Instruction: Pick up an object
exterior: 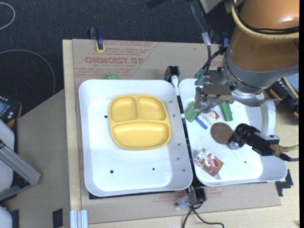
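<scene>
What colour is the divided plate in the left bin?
The divided plate is yellow, seen best in the camera view.

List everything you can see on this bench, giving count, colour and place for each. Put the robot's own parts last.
Left bin: 1, white, left half of bench
Right bin: 1, white, beside it
Divided plate: 1, yellow, in left bin
Green pieces: 2, green, far part of right bin; the second lies further right
Packet: 1, blue and white, between the green pieces
Disc: 1, brown, middle of right bin
Wrapper: 1, brown and white, near part of right bin
Board: 1, pale brown, red lettering, under bins
Clamp: 1, blue and yellow, board's far edge
Arm: 1, grey with orange band, from right
Gripper: 1, grey, over right bin's far left
</scene>
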Controlling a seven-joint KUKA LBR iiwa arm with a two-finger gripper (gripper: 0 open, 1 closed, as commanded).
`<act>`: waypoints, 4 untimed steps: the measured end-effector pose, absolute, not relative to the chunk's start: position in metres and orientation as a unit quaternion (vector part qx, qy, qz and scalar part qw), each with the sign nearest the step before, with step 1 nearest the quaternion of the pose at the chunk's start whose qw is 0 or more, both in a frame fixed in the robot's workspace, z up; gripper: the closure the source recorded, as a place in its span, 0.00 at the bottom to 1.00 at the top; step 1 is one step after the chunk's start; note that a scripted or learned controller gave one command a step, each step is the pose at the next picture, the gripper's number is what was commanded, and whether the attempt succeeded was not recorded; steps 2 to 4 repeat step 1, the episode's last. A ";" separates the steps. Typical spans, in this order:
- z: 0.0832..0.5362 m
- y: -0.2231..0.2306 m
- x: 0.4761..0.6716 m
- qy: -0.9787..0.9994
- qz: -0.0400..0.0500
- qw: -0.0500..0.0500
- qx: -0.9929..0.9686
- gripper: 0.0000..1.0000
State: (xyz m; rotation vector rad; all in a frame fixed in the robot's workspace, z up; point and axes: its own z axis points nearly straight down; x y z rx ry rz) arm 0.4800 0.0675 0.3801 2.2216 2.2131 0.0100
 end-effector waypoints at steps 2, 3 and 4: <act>0.456 0.110 0.480 0.709 0.005 0.002 0.705 1.00; 0.456 0.110 0.480 0.709 0.005 0.002 0.705 1.00; 0.456 0.110 0.480 0.709 0.005 0.002 0.705 1.00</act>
